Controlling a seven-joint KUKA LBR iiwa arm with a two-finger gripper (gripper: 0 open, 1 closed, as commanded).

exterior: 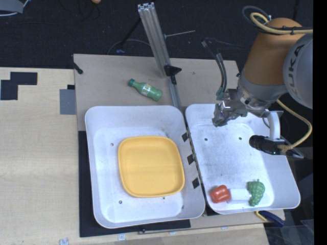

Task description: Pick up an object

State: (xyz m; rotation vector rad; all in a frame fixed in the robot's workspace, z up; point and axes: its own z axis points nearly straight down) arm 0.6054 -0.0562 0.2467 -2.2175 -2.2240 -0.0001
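In the right bin, a red pepper-like toy lies near the front edge, with a small white piece beside it and a green broccoli-like toy to its right. My gripper hangs over the bin's far left part, well behind those objects. Nothing shows between its fingers. A yellow square plate lies in the left bin.
A green bottle lies on the bench behind the left bin. A slanted metal rail rises from behind the bins. A black cylinder on the arm juts over the right bin's right side.
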